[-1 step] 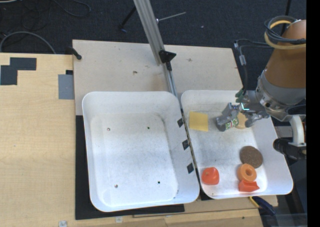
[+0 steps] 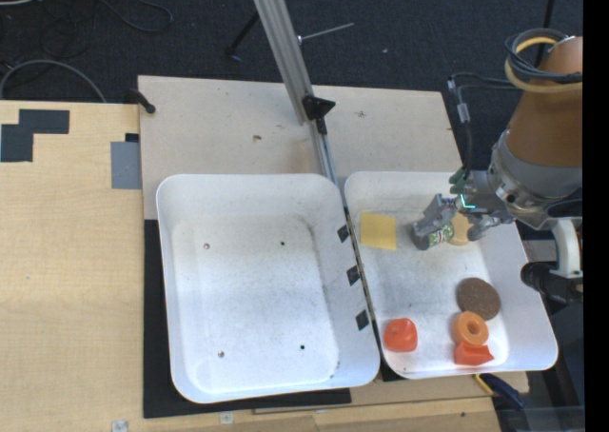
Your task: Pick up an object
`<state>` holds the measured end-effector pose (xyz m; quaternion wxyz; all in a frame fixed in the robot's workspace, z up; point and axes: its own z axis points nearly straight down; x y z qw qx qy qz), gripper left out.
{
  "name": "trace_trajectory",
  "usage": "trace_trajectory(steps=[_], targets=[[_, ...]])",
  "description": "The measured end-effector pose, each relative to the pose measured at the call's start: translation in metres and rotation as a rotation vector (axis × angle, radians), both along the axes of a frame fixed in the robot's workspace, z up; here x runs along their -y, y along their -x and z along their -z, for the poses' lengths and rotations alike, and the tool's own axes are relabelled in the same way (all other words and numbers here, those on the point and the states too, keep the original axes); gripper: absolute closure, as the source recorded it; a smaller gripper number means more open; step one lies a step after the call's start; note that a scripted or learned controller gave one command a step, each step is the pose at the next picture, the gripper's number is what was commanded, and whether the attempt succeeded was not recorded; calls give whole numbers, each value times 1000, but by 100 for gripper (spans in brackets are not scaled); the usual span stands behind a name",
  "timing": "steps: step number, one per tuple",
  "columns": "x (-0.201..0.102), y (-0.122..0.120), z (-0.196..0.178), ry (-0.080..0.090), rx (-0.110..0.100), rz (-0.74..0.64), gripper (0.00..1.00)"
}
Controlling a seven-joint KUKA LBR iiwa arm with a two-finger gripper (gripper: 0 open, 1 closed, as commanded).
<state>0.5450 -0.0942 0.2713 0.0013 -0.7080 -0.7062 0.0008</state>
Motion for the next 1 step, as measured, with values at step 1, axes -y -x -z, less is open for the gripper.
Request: trace_trajectory(steps=[1], targets=[[-10, -1, 57, -1, -7, 2, 0]])
